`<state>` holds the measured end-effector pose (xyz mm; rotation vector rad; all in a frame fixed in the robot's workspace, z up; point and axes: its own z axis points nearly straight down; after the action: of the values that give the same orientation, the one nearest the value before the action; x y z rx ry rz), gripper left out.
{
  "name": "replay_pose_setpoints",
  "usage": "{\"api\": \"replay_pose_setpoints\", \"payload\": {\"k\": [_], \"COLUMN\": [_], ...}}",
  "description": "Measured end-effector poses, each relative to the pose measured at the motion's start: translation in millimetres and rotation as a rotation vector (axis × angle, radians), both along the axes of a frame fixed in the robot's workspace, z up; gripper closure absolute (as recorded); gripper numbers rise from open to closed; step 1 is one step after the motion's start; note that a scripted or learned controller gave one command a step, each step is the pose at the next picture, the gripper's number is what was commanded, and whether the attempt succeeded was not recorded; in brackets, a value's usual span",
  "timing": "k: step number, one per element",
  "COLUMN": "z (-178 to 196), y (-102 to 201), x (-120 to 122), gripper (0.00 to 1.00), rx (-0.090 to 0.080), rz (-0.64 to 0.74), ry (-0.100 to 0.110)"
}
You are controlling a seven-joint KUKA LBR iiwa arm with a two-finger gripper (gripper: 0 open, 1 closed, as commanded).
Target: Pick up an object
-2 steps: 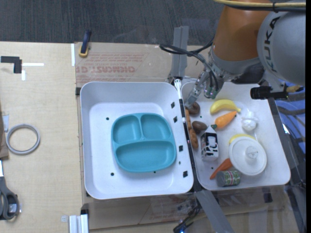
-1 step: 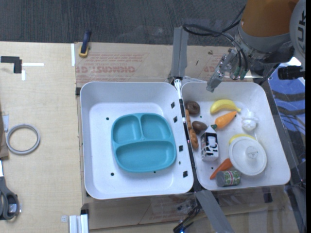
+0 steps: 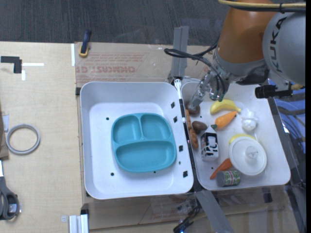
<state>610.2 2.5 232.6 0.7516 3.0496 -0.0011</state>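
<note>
Orange-banded and grey, the arm reaches in from three o'clock, its gripper (image 3: 206, 92) tilted down over the right bin (image 3: 277, 144) with fingers slightly parted, holding nothing. A yellow banana (image 3: 222, 106), curved and glossy, lies at four o'clock, just beside the gripper.

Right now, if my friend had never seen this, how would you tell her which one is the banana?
Find the right-hand white bin, the one crowded with toy food. Look near its far end, just below the robot's claw. The banana is the curved yellow piece lying there; the carrot touching it is orange, and nothing else in that bin is yellow all over.
</note>
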Motion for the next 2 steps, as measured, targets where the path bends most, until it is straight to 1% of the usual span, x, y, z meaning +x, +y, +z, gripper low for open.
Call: {"api": "replay_pose_setpoints", "payload": {"k": [1,2], "z": [-41.3,-113.3], "y": [-62.4,-94.7], "x": [-62.3,-78.4], "gripper": [1.00,1.00], "rx": [0.000,-0.005], "rz": [0.066,0.324], "ry": [0.001,-0.027]}}
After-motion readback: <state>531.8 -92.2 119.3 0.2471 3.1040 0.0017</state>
